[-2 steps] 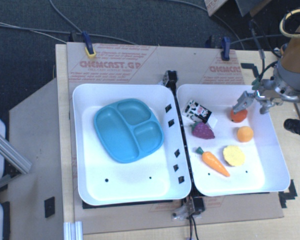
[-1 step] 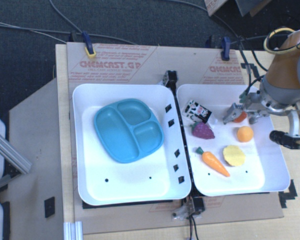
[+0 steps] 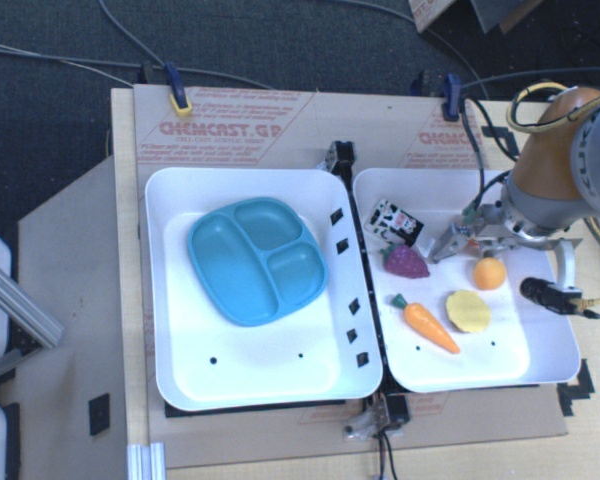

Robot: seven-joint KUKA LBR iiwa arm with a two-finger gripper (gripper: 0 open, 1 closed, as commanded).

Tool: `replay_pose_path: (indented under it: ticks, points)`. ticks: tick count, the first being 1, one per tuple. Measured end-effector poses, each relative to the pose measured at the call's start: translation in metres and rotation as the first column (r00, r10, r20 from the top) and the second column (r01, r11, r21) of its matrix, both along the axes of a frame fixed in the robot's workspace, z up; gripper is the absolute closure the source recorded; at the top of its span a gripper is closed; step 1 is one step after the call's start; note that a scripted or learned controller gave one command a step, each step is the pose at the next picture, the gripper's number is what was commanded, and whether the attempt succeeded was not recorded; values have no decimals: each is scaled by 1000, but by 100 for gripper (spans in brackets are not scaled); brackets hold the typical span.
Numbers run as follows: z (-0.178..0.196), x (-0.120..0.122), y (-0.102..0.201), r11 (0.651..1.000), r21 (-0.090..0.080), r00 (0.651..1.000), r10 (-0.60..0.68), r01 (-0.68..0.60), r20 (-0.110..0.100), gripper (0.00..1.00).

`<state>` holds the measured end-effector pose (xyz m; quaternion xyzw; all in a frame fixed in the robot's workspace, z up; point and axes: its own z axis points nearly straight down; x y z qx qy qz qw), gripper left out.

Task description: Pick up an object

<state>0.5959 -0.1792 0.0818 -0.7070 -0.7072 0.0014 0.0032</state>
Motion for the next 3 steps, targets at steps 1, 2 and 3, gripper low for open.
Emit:
replay_pose_path:
  ticks: [1, 2, 3]
  points:
    - [15, 2, -1, 1000, -2, 1000, 0, 0, 8, 100]
    - [75, 2, -9, 1000, -5, 1000, -1, 1, 12, 100]
    - [137, -2, -5, 1000, -4, 1000, 1, -1, 12, 100]
